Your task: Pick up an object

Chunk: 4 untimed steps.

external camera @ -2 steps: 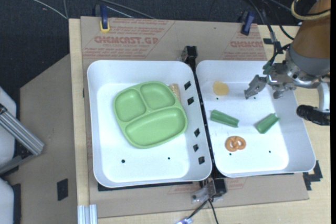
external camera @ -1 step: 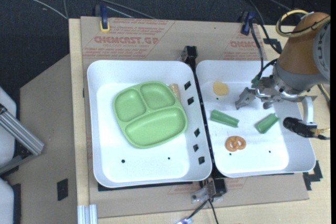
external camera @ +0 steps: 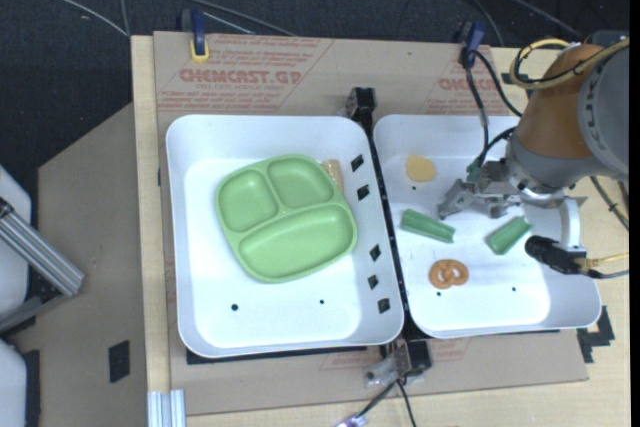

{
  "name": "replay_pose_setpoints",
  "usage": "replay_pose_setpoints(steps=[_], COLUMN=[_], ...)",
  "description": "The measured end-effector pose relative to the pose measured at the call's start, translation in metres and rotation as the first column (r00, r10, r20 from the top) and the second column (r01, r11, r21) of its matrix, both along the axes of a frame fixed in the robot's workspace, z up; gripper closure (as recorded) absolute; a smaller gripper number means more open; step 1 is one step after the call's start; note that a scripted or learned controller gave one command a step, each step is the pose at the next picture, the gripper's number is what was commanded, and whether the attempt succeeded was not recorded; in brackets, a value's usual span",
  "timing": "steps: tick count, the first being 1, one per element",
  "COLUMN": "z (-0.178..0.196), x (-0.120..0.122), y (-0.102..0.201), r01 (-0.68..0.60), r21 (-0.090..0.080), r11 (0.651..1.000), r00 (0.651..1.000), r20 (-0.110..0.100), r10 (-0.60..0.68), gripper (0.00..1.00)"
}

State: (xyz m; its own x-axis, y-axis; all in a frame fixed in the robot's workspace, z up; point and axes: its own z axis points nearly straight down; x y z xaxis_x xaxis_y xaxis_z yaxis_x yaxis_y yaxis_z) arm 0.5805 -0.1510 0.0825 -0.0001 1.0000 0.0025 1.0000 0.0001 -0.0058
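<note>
The right bin (external camera: 500, 315) holds several small items: a long green block (external camera: 428, 226), a shorter green block (external camera: 508, 235), an orange pretzel-shaped piece (external camera: 448, 273) and a round yellow piece (external camera: 421, 169). My gripper (external camera: 472, 208) hangs over the middle of this bin, between the two green blocks and slightly behind them. It is open, with its fingers spread and nothing between them. The grey arm with its orange band (external camera: 555, 115) comes in from the right.
The left bin (external camera: 200, 305) carries a green divided plate (external camera: 288, 216) with a small tan item (external camera: 332, 173) at its back right edge. A black divider rail (external camera: 375, 215) separates the bins. Cables run over the right bin's far right side.
</note>
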Motion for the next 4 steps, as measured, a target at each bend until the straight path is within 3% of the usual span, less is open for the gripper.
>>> replay_pose_setpoints(steps=[1, 4], z=[0.014, 0.185], x=[0.002, -0.004], y=[0.000, 0.004], r01=[0.001, -0.002], r21=[-0.001, -0.004], r11=[1.000, 1.000], r00=[1.000, 1.000], r20=[0.006, 0.013], r10=[-0.001, 0.002], gripper=[1.00, 1.00])
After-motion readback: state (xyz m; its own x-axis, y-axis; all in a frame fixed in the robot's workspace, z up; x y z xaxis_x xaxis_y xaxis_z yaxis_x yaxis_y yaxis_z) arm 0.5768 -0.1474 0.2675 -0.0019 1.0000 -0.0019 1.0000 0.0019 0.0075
